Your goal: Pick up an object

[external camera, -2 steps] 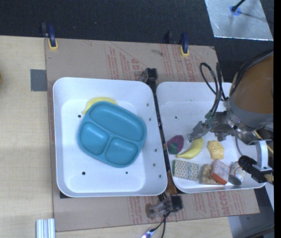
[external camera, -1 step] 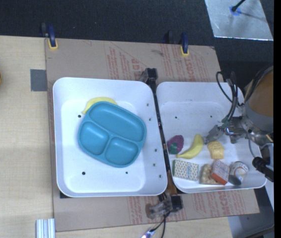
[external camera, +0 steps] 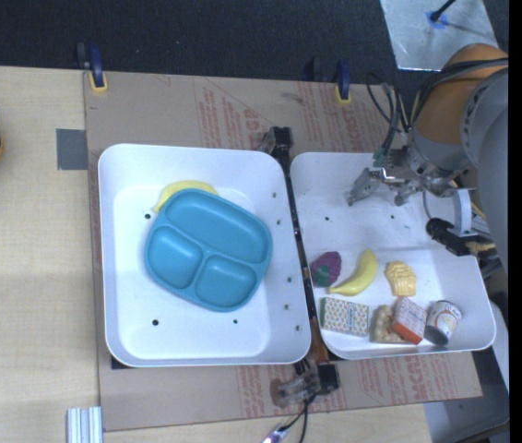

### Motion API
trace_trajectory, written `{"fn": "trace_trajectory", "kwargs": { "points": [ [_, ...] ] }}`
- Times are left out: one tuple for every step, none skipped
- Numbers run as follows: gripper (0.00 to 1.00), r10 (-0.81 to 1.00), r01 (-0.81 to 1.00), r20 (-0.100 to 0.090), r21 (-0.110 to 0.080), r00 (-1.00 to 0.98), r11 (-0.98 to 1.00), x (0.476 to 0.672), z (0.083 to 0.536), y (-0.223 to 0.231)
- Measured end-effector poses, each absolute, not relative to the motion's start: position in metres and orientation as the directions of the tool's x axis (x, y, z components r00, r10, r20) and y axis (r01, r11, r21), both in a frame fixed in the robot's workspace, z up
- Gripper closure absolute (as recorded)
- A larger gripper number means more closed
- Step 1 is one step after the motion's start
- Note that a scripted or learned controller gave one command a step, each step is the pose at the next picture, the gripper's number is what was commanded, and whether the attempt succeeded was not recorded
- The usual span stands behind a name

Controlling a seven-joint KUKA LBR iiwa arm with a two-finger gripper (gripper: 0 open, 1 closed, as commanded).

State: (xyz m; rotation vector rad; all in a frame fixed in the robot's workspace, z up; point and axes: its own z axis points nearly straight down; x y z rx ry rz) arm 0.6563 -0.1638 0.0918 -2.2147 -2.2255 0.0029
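Table-top bins: claw point(external camera: 373, 189) spread wide, nothing grasped, poised above right bin point(external camera: 335, 169) beyond banana point(external camera: 360, 274); pickup not yet begun.

The grey arm point(external camera: 482, 127) reaches in from the right side of the camera view, its orange band point(external camera: 445, 100) showing just above the wrist. The wrist bends down and leftward, ending in the two-finger gripper point(external camera: 364, 192), which hangs low with its metal fingers point(external camera: 359, 190) pointing to the left and slightly downward. The fingers look spread a little apart, with nothing between them. Dark cables point(external camera: 392, 118) loop along the wrist, and a black fitting point(external camera: 450, 236) juts beneath the arm
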Motion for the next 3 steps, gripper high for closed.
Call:
{"fn": "trace_trajectory", "kwargs": {
  "points": [
    [0.0, 1.0, 1.0, -0.001, -0.004, -0.004, 0.004, 0.576, 0.092, -0.195],
    [0.0, 1.0, 1.0, 0.0, -0.003, -0.003, 0.003, 0.5, 0.124, -0.212],
    [0.0, 1.0, 1.0, 0.0, -0.002, -0.005, 0.005, 0.597, 0.092, -0.182]
  ]
}}
